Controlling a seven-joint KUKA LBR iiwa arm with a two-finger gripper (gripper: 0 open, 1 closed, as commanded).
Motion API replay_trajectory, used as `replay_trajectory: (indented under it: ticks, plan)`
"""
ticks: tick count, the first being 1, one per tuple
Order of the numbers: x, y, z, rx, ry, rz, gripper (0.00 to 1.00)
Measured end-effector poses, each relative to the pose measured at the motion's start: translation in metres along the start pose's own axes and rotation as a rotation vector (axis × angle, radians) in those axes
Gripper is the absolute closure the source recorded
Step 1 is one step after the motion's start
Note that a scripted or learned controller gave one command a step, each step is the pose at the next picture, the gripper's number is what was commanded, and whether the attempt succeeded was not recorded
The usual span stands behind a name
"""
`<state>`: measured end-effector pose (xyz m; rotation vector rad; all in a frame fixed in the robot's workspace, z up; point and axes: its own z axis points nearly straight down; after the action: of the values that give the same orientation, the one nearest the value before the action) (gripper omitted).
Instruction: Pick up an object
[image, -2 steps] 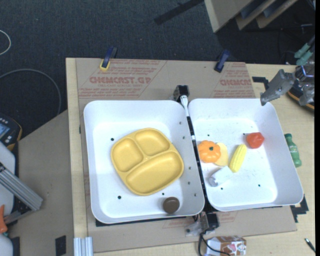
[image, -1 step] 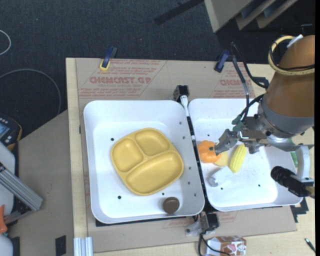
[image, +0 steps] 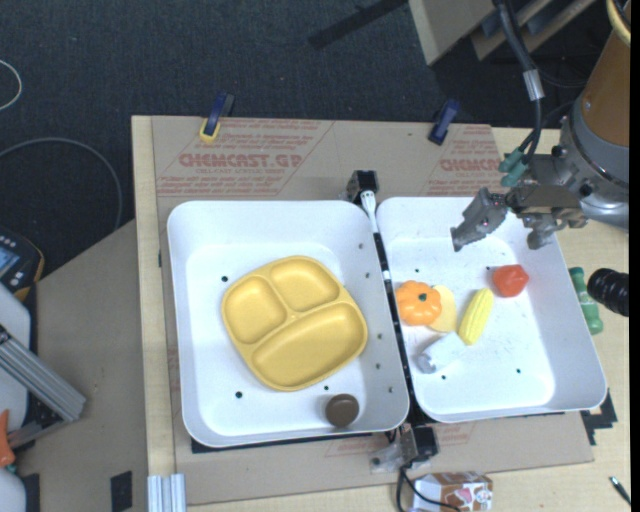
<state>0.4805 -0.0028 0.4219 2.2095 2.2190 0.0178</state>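
Camera view, looking down at a slant, takes in a flat brown cardboard-covered bench (image: 300, 150) printed with red lettering, and on it two shallow white plastic bins side by side, touching along their inner rims. In the left white bin (image: 200, 300) lies a yellow plastic divided plate with three compartments (image: 293, 322), sitting near the middle and turned at a slight angle; just beyond its near corner, close to the bin's front wall, rests a small round brown object (image: 342, 409). The right white bin (image: 560, 370) holds the smaller toys: an orange pumpkin-shaped toy (image: 418, 304) near the inner rim, a yellow toy corn cob (image: 475, 314) just beside it and tilted, a small red tomato-like toy (image: 509, 281) further right and apart from the corn, and a small grey piece (image: 427, 360) near the pumpkin toward the front. Reaching in from the right, the grey arm with its orange band (image: 610, 90) carries the two-finger gripper (image: 505, 232) above the far part of the right bin. Its two grey fingers (image: 472, 228) stand spread apart, with nothing between them; the red toy lies just below and apart from them. Two blue clips (image: 443, 120) and a yellow-tipped one (image: 212, 120) pin the cardboard's far edge.
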Motion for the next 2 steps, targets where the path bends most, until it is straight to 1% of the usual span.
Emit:
replay_trajectory:
  ticks: [1,2]
  plan:
    - [0.033,-0.007,0.245,0.03,0.0,0.004,0.0]
    - [0.044,0.0,0.064,-0.005,0.002,0.001,0.0]
